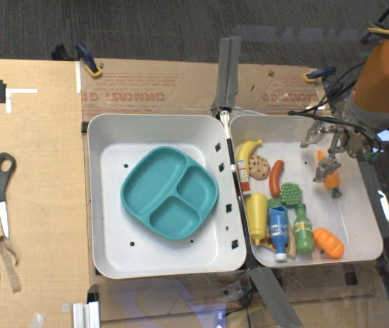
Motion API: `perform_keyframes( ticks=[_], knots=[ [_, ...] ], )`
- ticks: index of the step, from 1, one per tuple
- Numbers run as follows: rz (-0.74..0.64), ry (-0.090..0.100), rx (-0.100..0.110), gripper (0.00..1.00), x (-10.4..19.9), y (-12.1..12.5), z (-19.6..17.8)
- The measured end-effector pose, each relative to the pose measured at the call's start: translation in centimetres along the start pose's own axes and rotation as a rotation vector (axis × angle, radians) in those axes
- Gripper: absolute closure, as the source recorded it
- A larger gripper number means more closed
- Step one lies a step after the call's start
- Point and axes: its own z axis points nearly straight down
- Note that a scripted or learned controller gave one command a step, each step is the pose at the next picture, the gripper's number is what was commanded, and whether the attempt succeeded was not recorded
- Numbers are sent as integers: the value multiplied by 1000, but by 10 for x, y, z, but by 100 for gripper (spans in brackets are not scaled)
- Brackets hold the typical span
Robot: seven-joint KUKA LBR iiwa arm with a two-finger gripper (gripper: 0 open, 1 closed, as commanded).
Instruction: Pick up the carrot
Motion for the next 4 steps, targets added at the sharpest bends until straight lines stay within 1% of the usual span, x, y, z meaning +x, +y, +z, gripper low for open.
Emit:
perform_keyframes(
  ticks=[1,2,3,4],
  knots=[
    [-2,9,-3,0,7,-8,11],
    [-4,1,0,100,5,-8,0],
    [-5,2,-1,0,5,-7,0],
    [219,11,-3,0,18,-7,12]
  ],
)
